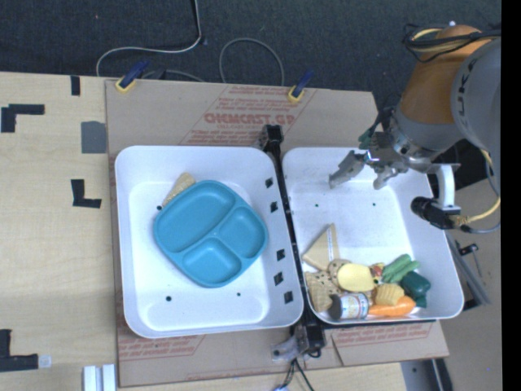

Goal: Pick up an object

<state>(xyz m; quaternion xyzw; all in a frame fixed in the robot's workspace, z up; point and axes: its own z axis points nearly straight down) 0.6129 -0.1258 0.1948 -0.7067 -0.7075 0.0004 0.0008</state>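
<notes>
Gripper [361,173] hangs spread wide, holding nothing, above the right bin [423,218]. The yellow lemon [355,277] looks light, smooth, likely slippery: pinch its middle.

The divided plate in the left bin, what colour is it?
Light blue; the divided plate shows clearly in the camera view.

The arm [456,80] is cut off by the picture's right edge, so its base and upper links lie out of frame. In the left bin [134,218], a tan, wedge-shaped object [181,187] near the far-left corner is mostly covered by the blue divided plate [212,232]; its identity cannot be told. In the right bin's [423,218] near edge, the piled items overlap: a yellow rounded piece [356,278] covers part of a speckled flat piece [321,287], and a small jar's [353,306] label is too small to read.
</notes>
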